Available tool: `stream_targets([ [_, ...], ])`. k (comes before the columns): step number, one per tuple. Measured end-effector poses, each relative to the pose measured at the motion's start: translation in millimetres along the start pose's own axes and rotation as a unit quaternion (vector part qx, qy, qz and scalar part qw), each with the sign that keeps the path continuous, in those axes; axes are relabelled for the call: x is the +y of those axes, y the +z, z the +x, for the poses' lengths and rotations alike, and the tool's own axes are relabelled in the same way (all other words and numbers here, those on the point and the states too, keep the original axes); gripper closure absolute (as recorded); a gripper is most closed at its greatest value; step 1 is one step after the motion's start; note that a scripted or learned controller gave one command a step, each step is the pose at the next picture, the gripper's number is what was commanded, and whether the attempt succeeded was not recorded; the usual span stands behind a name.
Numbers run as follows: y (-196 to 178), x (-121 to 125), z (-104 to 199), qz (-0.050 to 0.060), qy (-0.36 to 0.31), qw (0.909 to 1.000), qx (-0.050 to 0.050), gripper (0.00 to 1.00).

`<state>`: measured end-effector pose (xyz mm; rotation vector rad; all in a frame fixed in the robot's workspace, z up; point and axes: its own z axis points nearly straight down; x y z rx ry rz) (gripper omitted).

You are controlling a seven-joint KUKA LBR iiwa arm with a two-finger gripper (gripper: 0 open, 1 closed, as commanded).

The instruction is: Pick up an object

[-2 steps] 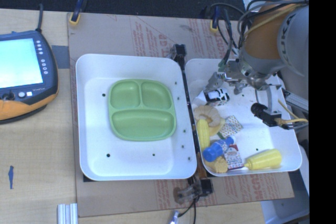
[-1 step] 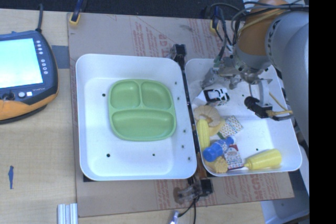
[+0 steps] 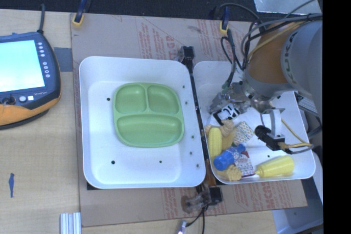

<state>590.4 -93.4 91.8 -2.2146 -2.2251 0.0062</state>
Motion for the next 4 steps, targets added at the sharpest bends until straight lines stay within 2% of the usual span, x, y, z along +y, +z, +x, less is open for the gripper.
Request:
stream_targets([
  [1,-12,1,-2,-0.001,-0.002,1.0,-0.002,1.0],
  [2,-12,1,-1,-0.001,-0.002,1.0,-0.002,0.0],
  [3,-12,66,-34,-0.001,0.001,1.0,0.001,0.0],
  [4,0,-2,-9,0.0,0.0,1.0,0.0,0.0],
])
